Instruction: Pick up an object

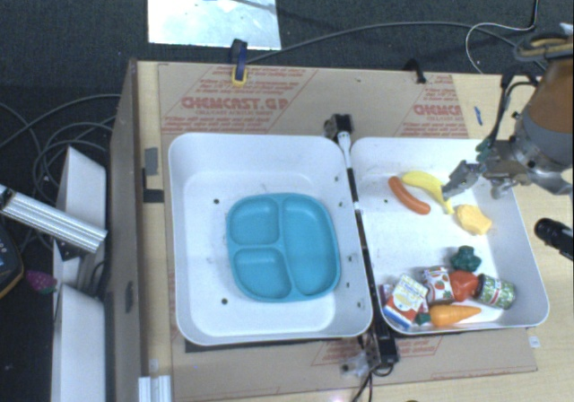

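- Nearest me, I see a heap of toy food in the right bin (529, 288): an orange carrot (455, 312), a small carton (406, 294), a can (439, 284) and a green bottle (496, 292).
- My gripper (465, 178) hangs over that bin's far side. Its fingers are a little apart and hold nothing.
- The banana (426, 186) lies just beside the gripper, on the side toward the blue plate (282, 244).
- A red sausage (409, 195) touches the banana; a yellow chunk (473, 219) sits near.
- The banana's long side slants from the far side toward me.
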Motion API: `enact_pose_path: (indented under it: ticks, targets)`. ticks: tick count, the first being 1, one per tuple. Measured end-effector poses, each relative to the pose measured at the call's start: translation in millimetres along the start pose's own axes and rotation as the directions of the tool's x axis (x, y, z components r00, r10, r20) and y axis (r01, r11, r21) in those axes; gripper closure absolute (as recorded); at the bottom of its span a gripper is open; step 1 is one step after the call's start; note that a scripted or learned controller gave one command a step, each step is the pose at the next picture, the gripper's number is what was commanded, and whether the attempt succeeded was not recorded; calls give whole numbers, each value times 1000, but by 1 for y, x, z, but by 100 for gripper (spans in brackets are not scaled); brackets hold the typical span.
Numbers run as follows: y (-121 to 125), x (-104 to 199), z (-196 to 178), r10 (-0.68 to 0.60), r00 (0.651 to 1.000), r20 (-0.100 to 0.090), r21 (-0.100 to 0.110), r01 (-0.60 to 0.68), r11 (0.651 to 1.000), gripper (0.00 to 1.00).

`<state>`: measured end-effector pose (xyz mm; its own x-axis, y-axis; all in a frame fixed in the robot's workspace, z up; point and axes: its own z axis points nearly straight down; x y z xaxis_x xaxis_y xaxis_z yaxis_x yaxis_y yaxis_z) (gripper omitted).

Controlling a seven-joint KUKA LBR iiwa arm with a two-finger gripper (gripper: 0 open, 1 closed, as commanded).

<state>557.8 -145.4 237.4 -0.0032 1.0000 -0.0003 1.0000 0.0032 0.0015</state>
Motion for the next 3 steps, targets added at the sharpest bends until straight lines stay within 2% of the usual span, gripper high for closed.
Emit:
enact_pose_path:
  ticks: [1, 2, 3]
  targets:
    - [33, 50, 86, -1, 1000, -1, 3, 1, 1000, 0]
    - [57, 27, 153, 2, 1000, 0, 1, -2, 1000, 0]
    - [83, 27, 152, -1, 1000, 0, -2, 1, 1000, 0]
